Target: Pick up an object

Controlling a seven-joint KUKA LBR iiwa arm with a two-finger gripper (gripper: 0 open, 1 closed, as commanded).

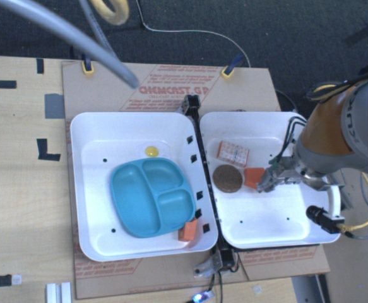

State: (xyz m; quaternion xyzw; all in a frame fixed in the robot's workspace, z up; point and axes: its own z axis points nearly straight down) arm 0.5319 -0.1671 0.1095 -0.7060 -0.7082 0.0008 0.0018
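Two shallow white plastic bins sit side by side. The left bin [83, 169] holds one glossy blue three-compartment plate [152, 196], one small yellow disc [151, 151] and one orange block [188, 231]. The right bin [266, 229] holds one printed card [233, 151], one round brown disc [227, 178] and one orange block [254, 177]. The end effector [269, 180] sits just beside that block; whether spread or pinching, I cannot tell.

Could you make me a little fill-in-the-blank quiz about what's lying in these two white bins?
1. The blue divided plate lies in the ____ bin.
2. The small yellow object sits just above the plate's ____ edge.
3. The round brown disc lies in the ____ bin.
4. The gripper is right next to a small ____ block.

Missing words: left; top; right; orange
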